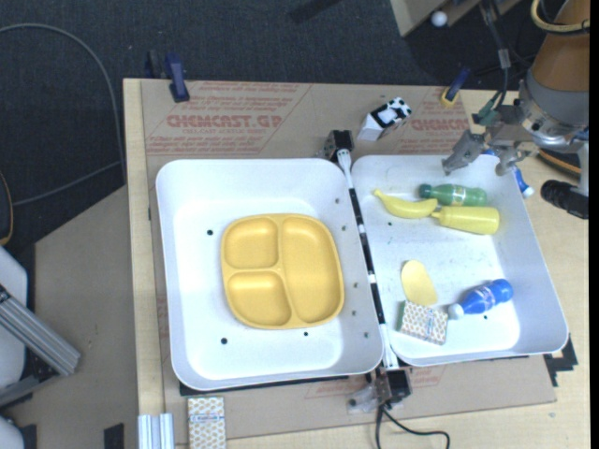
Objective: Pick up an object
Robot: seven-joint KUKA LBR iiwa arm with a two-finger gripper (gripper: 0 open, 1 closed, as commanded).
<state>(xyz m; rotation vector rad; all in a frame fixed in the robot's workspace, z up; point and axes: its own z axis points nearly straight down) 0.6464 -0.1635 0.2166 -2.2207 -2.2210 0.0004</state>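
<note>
Hovering before grasp | pincer (490,153) spread apart, holding nothing, above right white bin (538,251) | nearest: green plastic bottle (454,194) beside yellow banana (405,204) | next: descend, close.

One fixed camera looks down at a slant over both white bins (187,195).

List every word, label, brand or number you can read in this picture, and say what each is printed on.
"CHEMCAST GP": large red letters on the brown protective paper of the bench board, behind the left bin.
Smaller red lines above and below it, and a repeat of the print behind the right bin: too blurred to read.
Label on the green bottle: too small to read.
Label on the blue bottle: too small to read.
</note>
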